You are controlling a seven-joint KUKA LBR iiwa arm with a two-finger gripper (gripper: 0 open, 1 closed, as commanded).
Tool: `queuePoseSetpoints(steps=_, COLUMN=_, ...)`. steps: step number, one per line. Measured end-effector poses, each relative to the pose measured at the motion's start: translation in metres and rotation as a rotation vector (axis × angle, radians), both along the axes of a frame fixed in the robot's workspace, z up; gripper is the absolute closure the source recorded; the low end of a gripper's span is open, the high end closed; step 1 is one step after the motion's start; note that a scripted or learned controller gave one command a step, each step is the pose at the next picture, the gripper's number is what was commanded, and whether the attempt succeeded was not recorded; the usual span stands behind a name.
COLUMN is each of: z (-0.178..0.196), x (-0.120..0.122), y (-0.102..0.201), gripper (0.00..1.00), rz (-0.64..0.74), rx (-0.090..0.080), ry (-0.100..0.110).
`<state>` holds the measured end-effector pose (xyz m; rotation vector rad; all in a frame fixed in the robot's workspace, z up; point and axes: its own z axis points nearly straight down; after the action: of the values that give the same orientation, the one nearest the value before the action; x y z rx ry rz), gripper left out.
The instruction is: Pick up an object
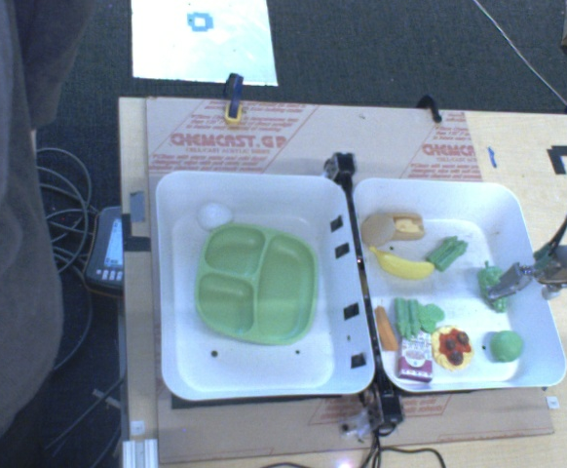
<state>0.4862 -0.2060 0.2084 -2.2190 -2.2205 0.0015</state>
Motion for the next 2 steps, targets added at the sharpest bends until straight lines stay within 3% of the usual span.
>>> queuePoseSetpoints(steps=1, z=-0.130, x=0.041, y=0.001, gripper=0.00, rz=0.005, rx=-0.002, ry=-0.003)
queuePoseSetpoints(steps=2, z=-0.113, x=0.041, y=-0.001, gripper=1.00, rz=0.003, rx=-0.003, ry=-0.007)
